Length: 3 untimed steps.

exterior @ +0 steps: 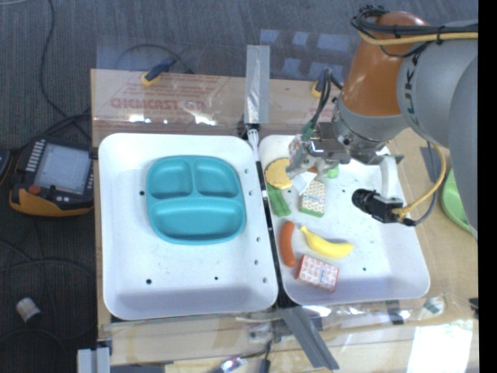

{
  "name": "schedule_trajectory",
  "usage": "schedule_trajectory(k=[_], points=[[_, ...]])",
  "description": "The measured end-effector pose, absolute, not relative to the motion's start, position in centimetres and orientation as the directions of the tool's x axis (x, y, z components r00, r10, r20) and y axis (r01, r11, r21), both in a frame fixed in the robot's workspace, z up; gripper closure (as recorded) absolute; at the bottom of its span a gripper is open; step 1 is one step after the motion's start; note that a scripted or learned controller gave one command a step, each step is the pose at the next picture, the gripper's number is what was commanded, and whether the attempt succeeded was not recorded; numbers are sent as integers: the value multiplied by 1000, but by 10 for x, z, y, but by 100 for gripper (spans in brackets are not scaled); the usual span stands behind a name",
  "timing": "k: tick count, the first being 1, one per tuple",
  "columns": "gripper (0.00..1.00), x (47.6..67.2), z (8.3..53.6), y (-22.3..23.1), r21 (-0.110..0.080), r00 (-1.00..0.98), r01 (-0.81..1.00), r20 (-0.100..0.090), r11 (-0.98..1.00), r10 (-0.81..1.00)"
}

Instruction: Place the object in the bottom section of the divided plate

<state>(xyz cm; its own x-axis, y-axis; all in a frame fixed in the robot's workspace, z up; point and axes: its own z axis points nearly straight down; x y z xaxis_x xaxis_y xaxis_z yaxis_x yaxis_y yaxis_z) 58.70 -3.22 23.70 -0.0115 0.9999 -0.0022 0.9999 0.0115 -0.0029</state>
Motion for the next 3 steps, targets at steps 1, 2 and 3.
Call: schedule_trajectory(k=[1, 2, 3], points=[[0, 587, 237, -32, -2, -11, 1000, -2, 11, 1000], [100, 587, 246, -31, -5, -14, 1000, -2, 14, 1000], [100, 559, 193, 61, -3, -80, 997, 0, 80, 997]])
